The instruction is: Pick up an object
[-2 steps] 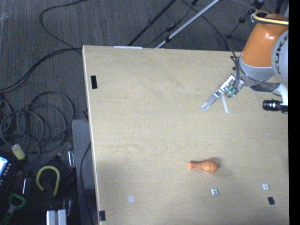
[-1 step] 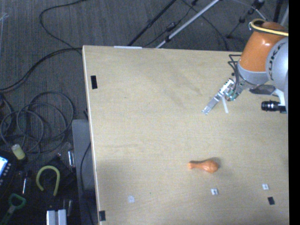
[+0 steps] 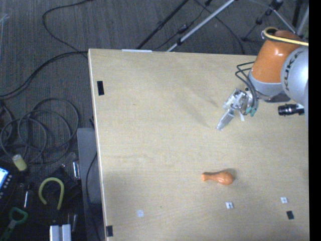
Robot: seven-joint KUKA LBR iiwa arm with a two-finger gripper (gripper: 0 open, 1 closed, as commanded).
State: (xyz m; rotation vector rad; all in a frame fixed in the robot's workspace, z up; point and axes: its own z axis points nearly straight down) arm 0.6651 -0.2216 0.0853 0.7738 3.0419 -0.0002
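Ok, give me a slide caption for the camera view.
End effector poised above a bare wooden bench, with an orange pear-shaped object lying apart, nearer the camera.

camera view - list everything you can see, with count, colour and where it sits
orange object: one, orange, pear-like shape with a narrow neck pointing to the view's left, lying on the board's lower right part
board: one, light wood colour, flat, taking up most of the centre and right of the view
small marks: a few, white or black, scattered near the board's lower edge, with one black mark near its upper left edge
cables: several, black, looped on the grey floor to the left of the board
stand legs: a few, pale metal, on the floor above the board
hooked tool: one, yellow-green, floor at lower left
gripper: one, silvery, above the board's right part, apart from the orange object
arm: one, grey with an orange band, at the right edge
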